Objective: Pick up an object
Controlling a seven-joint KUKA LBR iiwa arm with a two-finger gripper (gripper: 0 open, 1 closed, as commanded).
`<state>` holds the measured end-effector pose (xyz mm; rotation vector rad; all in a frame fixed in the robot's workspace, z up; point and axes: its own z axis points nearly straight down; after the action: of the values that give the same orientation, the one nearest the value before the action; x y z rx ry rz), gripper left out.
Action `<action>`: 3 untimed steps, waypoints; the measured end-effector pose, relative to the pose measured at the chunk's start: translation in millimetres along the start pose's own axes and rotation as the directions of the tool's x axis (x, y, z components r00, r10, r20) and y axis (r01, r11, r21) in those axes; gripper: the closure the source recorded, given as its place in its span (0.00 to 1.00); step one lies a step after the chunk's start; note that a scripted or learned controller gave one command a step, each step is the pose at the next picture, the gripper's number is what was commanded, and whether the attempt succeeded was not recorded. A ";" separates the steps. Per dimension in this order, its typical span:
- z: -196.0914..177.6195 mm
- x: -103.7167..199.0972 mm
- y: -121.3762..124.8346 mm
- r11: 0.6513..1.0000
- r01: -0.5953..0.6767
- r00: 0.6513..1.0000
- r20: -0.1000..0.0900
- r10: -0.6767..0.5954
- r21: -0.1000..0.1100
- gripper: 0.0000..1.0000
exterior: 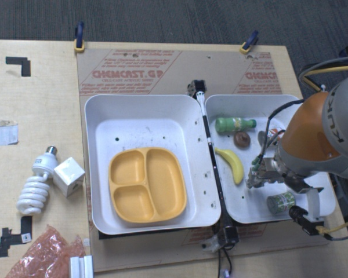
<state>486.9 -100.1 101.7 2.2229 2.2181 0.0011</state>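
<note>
Evidently, your gripper (256, 175) hung low in the right bin (313, 210), beside the banana (232, 163), likely seeking a pick. You couldn't tell how the jaws stood.

In the right bin (232, 207) lie a banana (232, 164), a green bottle (234, 124), a brown lump (242, 138) and a green can (280, 202), all on their sides.

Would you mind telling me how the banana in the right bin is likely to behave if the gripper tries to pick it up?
The banana is curved and lies flat on the right bin floor, so it may pivot or slide rather than roll. Its smooth skin suggests a narrow pinch could slip. It looks whole and probably fairly stiff, though hard squeezing might bruise it.
</note>
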 end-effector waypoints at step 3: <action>-6.9 -12.9 -9.4 1.000 0.001 1.000 0.000 -0.001 0.002 0.00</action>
<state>477.5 -112.9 108.6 2.2226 2.2204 -0.0006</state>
